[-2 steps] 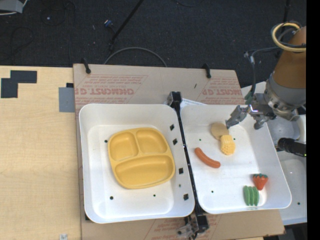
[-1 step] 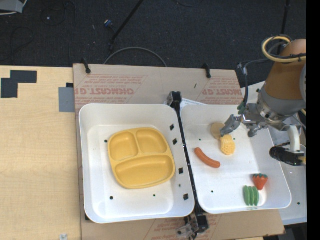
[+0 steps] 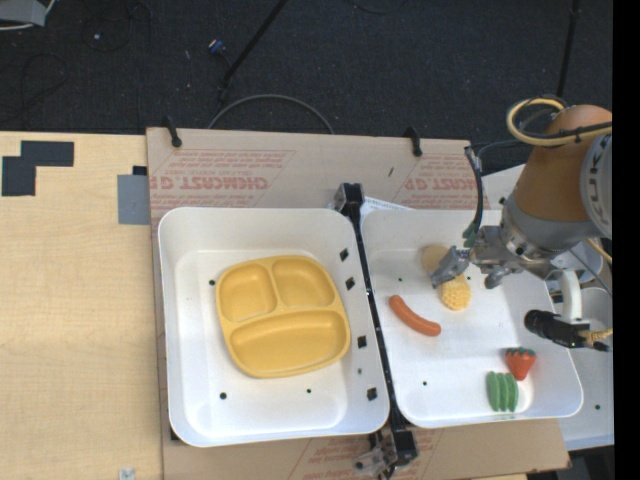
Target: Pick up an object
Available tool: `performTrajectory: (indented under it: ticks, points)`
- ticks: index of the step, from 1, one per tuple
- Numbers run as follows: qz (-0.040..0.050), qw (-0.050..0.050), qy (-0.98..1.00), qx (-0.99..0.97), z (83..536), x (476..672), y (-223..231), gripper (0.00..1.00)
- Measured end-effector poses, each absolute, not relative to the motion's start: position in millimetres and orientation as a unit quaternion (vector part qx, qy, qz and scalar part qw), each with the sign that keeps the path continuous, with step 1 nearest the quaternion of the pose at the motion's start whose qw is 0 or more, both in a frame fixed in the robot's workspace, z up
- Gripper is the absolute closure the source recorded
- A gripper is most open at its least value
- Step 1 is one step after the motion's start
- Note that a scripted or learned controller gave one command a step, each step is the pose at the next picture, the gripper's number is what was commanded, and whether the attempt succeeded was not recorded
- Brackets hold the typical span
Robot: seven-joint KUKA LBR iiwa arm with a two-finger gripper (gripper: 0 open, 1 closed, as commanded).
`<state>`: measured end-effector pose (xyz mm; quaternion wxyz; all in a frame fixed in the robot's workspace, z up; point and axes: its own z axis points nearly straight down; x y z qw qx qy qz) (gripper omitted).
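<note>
Reaching in from the right: the grey arm [image 3: 560, 193], orange band above the wrist, was positioned over the right bin [image 3: 560, 403].
Gripper: the gripper [image 3: 470, 268] was seen low over the right bin's upper middle, just beside the yellow corn piece [image 3: 456, 293].
Jaws: they looked spread apart, and nothing was seen clamped between them.
Corn piece: it was sat on the bin floor under the left finger, possibly touched by it; that couldn't really be made out.
Sausage: the orange sausage [image 3: 414, 316] was laid at a slant, left of the corn.
Strawberry and green veg: the strawberry [image 3: 520, 362] and green pod [image 3: 503, 391] were parked near the lower right corner.
Left bin: the left bin [image 3: 190, 368] was occupied by a yellow divided plate [image 3: 283, 314].
</note>
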<state>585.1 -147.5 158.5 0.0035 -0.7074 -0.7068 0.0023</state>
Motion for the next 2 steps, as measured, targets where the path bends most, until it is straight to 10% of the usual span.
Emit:
performTrajectory:
  ticks: [1,2]
  points:
    - [0.0025,0.004,-0.707,-0.707,95.7,577.9,-145.2,0.00]
    - [0.0013,0.002,-0.706,-0.708,109.3,579.4,-146.3,1.00]
